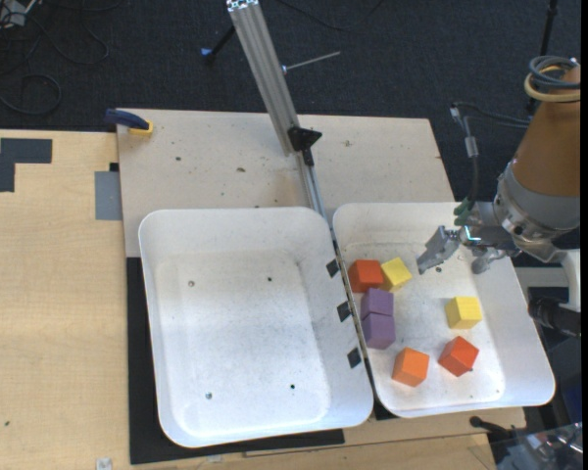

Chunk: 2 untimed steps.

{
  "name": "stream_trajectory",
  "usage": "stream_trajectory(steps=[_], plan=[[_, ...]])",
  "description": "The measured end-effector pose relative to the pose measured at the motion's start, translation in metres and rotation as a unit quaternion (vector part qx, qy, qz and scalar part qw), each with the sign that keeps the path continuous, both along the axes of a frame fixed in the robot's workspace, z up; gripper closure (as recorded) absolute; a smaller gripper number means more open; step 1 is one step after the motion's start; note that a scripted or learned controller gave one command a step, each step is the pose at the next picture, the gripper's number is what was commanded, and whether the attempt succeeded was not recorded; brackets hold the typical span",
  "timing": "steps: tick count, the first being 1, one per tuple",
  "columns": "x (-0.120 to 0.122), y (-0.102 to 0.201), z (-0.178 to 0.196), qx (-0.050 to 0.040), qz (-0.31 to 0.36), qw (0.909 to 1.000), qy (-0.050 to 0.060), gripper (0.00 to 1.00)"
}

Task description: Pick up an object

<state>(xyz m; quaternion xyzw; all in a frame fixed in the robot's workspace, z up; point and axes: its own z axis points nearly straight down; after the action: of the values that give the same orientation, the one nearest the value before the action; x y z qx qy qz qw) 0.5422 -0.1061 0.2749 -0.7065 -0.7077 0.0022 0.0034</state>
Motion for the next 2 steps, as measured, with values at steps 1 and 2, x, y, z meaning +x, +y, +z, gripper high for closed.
stream_trajectory(steps=[1,2], plan=[[0.0,-0.002,0.002,-0.0005,-0.002,1.0,-0.002,0.0],[0.003,0.005,-0.045,-0.0001,-0.003,1.0,0.0,0.0]])
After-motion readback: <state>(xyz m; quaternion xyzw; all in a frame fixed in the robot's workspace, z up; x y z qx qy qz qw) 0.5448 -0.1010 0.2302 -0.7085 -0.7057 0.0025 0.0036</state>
